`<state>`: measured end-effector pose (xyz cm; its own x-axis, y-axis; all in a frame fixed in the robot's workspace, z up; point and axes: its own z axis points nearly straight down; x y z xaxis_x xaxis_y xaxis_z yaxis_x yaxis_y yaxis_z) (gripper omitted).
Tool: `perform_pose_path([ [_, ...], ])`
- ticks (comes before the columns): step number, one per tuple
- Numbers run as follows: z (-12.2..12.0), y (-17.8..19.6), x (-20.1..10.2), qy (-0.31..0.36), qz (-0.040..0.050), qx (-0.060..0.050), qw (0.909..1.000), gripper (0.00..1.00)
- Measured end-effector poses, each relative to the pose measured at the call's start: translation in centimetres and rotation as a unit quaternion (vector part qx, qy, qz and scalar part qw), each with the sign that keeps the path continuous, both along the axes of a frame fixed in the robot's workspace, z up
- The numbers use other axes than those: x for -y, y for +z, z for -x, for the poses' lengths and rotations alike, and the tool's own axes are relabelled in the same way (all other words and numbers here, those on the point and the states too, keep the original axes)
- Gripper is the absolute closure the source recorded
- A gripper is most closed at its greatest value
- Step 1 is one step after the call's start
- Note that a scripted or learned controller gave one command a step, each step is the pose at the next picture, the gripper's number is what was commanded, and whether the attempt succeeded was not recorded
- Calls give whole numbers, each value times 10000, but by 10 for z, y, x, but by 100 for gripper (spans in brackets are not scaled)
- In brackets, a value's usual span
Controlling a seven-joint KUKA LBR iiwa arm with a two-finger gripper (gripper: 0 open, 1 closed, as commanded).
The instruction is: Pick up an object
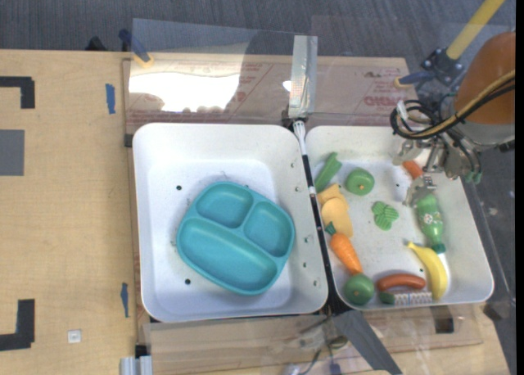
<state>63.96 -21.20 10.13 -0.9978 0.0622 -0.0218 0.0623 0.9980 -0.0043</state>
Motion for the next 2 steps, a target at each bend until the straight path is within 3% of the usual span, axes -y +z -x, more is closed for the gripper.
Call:
perform_pose_path([
  [1, 7, -14, -9, -981, -39, -71, 9951, 0],
  [2, 1, -14, -9, -693, -26, -60, 9976, 0],
])
